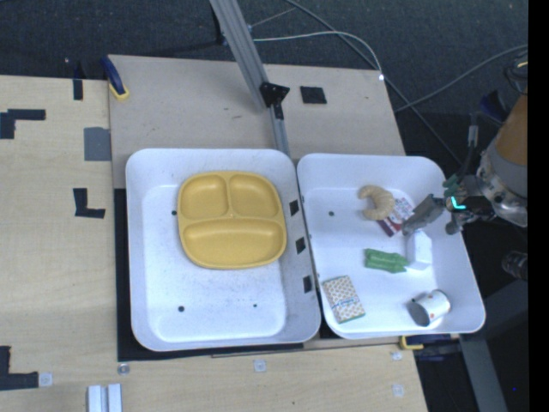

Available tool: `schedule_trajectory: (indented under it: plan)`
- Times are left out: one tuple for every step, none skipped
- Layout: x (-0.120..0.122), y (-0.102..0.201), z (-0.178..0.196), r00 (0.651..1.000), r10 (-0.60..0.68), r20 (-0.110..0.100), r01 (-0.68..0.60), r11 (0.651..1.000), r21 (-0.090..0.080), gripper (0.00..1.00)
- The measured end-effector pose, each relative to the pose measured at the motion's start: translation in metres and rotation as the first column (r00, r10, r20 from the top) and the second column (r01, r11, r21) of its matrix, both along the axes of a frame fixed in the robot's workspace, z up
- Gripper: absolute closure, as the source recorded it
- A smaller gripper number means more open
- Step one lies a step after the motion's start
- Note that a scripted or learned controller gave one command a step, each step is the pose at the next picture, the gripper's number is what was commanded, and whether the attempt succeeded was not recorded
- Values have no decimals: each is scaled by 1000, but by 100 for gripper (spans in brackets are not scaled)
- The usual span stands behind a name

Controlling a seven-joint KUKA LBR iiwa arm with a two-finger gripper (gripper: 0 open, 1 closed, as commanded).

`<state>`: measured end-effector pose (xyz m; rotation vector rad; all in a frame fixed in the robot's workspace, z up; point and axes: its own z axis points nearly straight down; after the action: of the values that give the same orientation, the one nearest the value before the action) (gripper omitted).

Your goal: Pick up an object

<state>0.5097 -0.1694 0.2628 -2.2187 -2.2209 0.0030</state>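
The arm point(506, 166) reaches in from the right, its hand point(418, 215) low over the right bin point(390, 312), near the bin's upper right; whether it is wide or narrow I cannot tell, and nothing shows between its tips. Just left of the hand lie a tan croissant point(376, 200) and a small red-and-white packet point(396, 215) — the packet touching the croissant. Below them a green piece point(385, 261) lies on the bin floor, a patterned card point(343, 298) sits near the front left corner, and a white cup point(430, 307) lies on its side near the front right. The left bin point(154, 316) holds a yellow divided plate point(232, 220). Both bins stand side by side on the counter point(189, 101).
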Motion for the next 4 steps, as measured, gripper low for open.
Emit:
schedule_trajectory:
  plan:
    - [0,0,1,1000,0,1,0,1000,0,0]
    - [1,-1,-64,1000,-1,-4,1,1000,1,0]
    - [-1,-1,-129,1000,-1,-5,1,1000,2,0]
    - [0,-2,-179,1000,-1,4,1,1000,-3,0]
